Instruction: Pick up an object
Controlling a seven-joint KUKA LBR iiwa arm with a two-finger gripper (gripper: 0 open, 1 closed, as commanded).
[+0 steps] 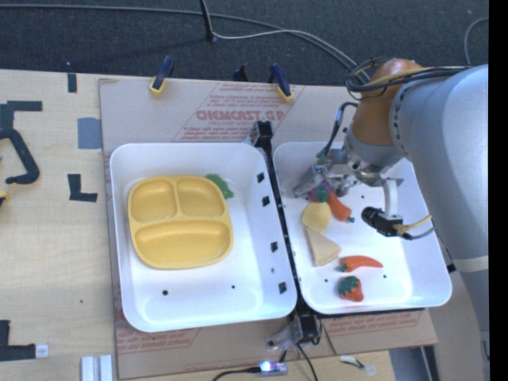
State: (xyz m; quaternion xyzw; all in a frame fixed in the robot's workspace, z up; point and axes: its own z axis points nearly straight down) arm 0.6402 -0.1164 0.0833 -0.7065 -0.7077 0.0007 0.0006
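My gripper is low in the right bin, at its upper left part, right over a small cluster of toy food. An orange carrot-like piece and a small magenta-green item lie just below the fingertips. A pale yellow wedge and a cream wedge lie just below that cluster. A red chili pepper and a strawberry rest toward the bin's front. Nothing is visibly held between the fingers.
The left bin holds a yellow divided tray with a green leafy piece at its upper right corner. A black divider runs between the bins. The grey arm covers the right side.
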